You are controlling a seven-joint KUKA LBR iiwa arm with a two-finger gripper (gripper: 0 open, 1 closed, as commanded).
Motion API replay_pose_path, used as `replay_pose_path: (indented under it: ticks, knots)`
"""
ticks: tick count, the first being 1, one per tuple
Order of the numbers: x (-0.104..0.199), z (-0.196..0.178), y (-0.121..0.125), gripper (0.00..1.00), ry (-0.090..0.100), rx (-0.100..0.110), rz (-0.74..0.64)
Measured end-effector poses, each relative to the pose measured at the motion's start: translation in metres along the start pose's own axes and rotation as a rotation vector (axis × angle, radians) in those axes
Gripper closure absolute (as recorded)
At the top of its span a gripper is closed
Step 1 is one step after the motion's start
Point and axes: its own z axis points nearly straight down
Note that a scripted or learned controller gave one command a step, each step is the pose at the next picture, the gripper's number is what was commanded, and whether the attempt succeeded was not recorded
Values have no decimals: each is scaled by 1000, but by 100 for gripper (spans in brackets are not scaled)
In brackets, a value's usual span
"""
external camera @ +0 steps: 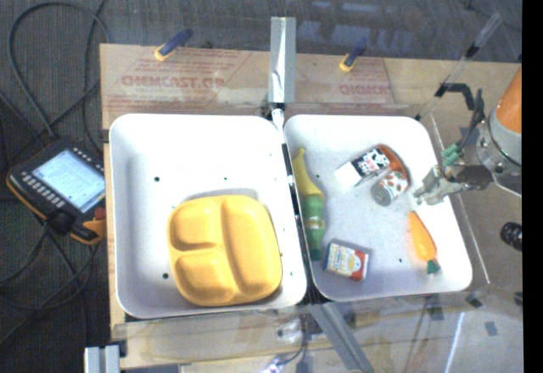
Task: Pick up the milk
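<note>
The milk [365,166] is a small white carton with black cow patches, lying on its side in the upper middle of the right bin [356,130]. A small can [389,188] lies against its right end. My gripper [435,183] hangs over the right bin's right rim, a short way right of the can and apart from the milk. Nothing shows in its grasp.
In the right bin, a banana [301,176] and a green bottle [315,225] lie along the left wall, a red-and-yellow box [346,260] near the front, a carrot [422,237] at the right. The left bin [136,142] holds a yellow divided plate [225,249].
</note>
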Motion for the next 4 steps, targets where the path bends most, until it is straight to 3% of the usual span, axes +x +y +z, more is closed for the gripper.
replay_pose_path:
  ticks: [1, 2, 3, 4]
  knots:
    - [-35, 134, -3, 100, 0, -2, -210]
    - [-34, 126, -3, 100, 2, -1, -211]
    - [-46, 176, 96, 100, -3, -4, -340]
    - [-33, 180, 145, 100, -4, -2, -697]
